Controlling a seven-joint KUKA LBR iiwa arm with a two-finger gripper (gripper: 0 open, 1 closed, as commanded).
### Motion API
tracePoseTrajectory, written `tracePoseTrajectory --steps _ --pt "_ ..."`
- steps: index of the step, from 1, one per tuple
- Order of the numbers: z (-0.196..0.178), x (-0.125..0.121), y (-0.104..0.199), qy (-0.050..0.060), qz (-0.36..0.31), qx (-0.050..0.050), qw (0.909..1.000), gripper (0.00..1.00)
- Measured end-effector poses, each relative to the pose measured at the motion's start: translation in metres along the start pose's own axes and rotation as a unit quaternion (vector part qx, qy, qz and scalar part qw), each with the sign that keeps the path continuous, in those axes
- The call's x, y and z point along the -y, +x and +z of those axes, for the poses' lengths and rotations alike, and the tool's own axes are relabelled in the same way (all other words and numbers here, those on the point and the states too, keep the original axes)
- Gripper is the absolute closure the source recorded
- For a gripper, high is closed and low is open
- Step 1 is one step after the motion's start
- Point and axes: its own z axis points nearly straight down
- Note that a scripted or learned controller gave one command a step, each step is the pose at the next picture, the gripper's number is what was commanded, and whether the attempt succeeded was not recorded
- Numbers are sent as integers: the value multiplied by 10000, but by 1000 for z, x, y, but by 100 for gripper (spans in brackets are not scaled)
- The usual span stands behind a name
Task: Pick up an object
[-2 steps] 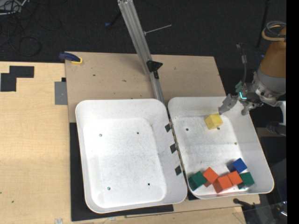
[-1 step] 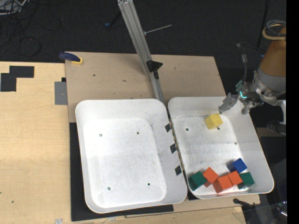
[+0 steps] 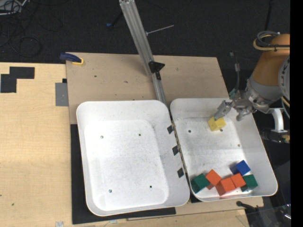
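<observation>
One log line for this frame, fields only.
arm: over right bin far end | gripper: open, beside yellow block | grasp: none seen | other blocks: clustered near end

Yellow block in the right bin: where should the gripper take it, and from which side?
Probably from above, fingers closing across two opposite flat side faces of the yellow block. It lies alone on the right bin floor, apart from the blocks at the near edge, with the gripper just beside it.

Even overhead light, bright white bins (image 3: 94, 122), soft shadows, dark murky background, slightly grainy
</observation>
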Motion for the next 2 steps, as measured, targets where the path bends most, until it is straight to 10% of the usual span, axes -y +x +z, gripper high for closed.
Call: tracePoseTrajectory --steps 1,2 --pt "54 1 1 -1 -10 -2 10000 0" --pt "41 0 1 -12 -31 9 10000 100"
